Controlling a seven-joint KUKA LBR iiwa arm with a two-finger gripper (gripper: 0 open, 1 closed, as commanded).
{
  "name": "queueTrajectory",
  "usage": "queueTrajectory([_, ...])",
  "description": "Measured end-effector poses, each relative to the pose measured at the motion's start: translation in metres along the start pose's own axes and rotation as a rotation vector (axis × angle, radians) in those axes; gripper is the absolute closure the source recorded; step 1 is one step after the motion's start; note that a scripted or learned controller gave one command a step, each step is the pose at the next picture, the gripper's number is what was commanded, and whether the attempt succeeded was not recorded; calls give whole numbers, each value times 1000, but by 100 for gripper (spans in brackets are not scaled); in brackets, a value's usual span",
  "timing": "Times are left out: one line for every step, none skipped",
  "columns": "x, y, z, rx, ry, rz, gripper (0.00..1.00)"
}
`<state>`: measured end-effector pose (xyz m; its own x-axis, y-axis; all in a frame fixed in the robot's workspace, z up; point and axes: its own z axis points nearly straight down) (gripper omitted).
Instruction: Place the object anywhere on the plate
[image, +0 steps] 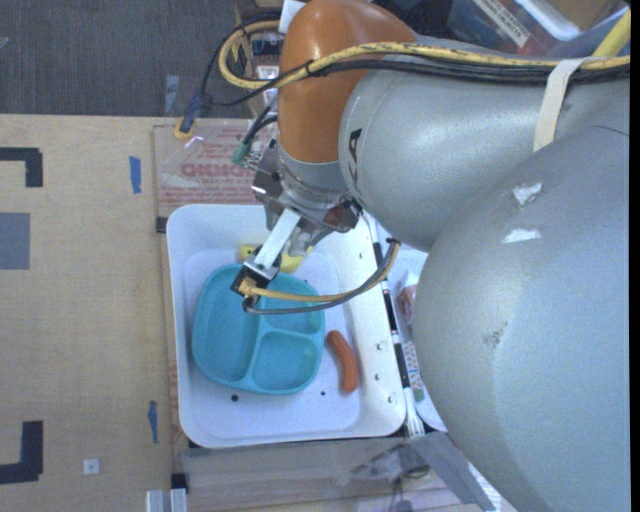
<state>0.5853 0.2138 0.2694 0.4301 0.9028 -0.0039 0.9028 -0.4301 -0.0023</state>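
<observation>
hovering claw (303, 228) near plate (225, 330) edge | grip: cannot tell | maybe sausage (345, 362) beside plate

A robotics lab: test bench seen from overhead.
Here's the giveaway: a big grey industrial arm (500, 230) with an orange band (325, 70) looms on the right, yellow cables (238, 55) loop at the top, and at left a plywood bench (80, 330) carries black corner marks (34, 168) and blue tape (134, 175) beside a white bin (185, 232) with a blue plate (225, 345).

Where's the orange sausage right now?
The sausage lies on the floor of the white bin, just right of the blue plate and not on it, lower middle of the camera view.
</observation>
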Motion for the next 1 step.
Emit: queueTrajectory([-12, -45, 138, 4, -2, 243, 100])
